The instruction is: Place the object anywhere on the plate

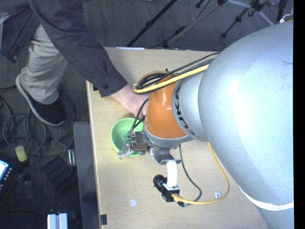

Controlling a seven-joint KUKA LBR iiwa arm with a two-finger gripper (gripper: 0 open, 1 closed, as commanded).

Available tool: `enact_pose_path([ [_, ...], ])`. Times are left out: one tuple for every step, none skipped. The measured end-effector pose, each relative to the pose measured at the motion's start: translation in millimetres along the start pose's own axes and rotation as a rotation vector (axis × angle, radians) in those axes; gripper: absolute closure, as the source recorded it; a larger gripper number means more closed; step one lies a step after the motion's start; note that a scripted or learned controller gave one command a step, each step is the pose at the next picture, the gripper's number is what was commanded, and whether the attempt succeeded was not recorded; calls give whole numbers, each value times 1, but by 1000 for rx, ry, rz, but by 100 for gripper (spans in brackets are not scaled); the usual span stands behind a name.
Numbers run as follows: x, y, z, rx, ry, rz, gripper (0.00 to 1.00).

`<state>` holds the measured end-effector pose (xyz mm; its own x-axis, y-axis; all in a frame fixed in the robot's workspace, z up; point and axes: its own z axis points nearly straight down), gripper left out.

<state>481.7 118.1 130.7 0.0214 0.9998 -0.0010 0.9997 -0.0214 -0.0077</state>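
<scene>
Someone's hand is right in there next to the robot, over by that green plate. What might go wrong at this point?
1. The person's hand lies close beside the orange band of the arm, so it might get bumped or pinched if the arm moves.
2. The gripper sits at the rim of the green plate, so it may nudge the plate.
3. The yellow cable loops loosely on the bench and could snag.

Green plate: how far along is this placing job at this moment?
Done: nothing can be confirmed. The bare part of the green plate shows no object on it. In hand: the tool sits over the plate's near edge, and the arm covers much of the plate. A person's hand reaches in just beyond it. Left: an object visibly resting on the plate; whether the tool carries one cannot be told.
</scene>
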Motion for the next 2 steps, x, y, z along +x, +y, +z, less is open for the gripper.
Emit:
enact_pose_path([
  [82, -1, -96, -5, -3, 60, 0],
  [81, -1, -103, -2, -8, 60, 100],
])
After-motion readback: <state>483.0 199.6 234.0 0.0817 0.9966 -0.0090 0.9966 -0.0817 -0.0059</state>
